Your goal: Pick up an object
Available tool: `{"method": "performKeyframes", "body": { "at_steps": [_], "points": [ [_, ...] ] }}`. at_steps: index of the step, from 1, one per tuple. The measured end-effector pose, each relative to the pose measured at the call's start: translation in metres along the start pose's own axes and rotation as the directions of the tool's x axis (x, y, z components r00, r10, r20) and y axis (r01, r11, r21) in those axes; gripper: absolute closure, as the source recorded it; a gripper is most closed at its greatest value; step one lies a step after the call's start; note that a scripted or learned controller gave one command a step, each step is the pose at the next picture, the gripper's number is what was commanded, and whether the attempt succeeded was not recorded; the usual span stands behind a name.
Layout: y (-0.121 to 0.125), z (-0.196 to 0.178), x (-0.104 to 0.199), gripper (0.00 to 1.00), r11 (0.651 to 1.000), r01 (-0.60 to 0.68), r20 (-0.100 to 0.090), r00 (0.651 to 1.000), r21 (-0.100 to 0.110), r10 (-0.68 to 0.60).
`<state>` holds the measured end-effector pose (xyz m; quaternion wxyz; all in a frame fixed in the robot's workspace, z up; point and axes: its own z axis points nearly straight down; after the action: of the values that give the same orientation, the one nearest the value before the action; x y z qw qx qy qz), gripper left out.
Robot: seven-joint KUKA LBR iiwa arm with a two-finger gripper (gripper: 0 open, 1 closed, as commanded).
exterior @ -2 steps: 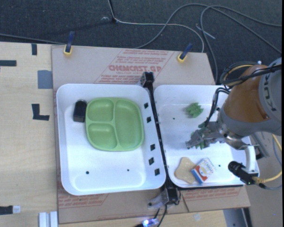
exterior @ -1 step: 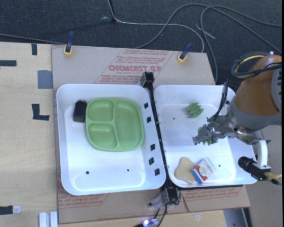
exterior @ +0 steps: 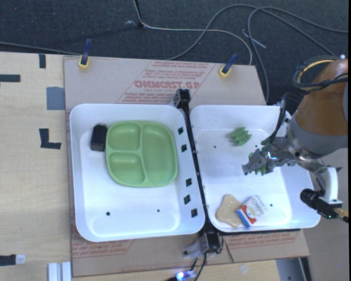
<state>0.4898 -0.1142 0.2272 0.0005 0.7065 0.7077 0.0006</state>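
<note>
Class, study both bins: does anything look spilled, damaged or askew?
Nothing stands out. The green divided plate lies flat in the left bin with a small black object at its left edge. In the right bin, a green item, a tan piece and a small packet lie loose.
</note>
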Motion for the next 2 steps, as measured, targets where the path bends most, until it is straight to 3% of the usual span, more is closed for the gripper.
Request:
{"method": "performKeyframes", "body": {
  "at_steps": [2],
  "points": [
    [0.023,0.000,0.101,1.00,1.000,0.005,-0.001,1.000,0.003,-0.005]
  ]
}}
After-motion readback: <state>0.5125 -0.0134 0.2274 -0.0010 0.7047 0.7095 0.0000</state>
